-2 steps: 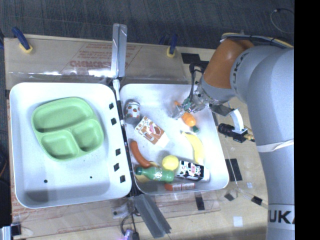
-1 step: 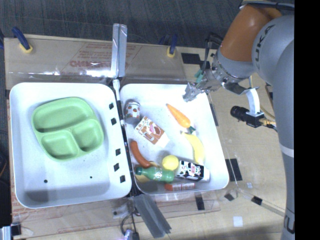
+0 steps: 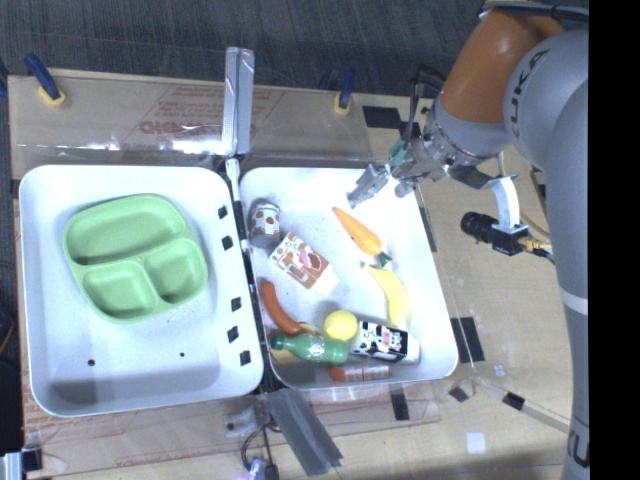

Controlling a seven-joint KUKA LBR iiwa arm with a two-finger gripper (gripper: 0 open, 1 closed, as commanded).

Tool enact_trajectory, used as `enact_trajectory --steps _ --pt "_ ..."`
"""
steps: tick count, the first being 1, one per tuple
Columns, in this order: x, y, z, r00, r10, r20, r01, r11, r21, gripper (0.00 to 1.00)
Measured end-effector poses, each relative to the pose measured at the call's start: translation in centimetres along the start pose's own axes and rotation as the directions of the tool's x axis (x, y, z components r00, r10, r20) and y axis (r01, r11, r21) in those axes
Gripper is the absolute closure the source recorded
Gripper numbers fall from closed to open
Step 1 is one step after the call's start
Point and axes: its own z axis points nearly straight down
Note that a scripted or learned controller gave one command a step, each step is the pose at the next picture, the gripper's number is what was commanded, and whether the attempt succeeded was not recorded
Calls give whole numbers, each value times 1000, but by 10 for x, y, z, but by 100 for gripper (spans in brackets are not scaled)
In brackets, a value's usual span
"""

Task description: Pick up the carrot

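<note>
The orange carrot (image 3: 359, 231) lies slanted in the right bin (image 3: 425, 268), toward its upper right part, with its green stub pointing down-right. My gripper (image 3: 373, 182) hangs just above and slightly right of the carrot's upper end, near the bin's far rim. Its fingers look spread apart with nothing between them. The carrot lies free on the bin floor.
The right bin also holds a banana (image 3: 391, 293), a small can (image 3: 264, 221), a patterned box (image 3: 300, 260), a sausage (image 3: 279, 310), a yellow lemon (image 3: 341, 324), a green bottle (image 3: 310, 347) and a black-and-white carton (image 3: 381, 341). A green divided plate (image 3: 135, 256) sits in the left bin (image 3: 40, 368).
</note>
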Motion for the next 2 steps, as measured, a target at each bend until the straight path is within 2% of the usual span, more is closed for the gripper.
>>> enact_trajectory --steps 1,2 --pt "-32 -23 142 992 125 -1 -125 992 2 0" --pt "-31 -23 132 993 120 -1 -120 993 3 100"
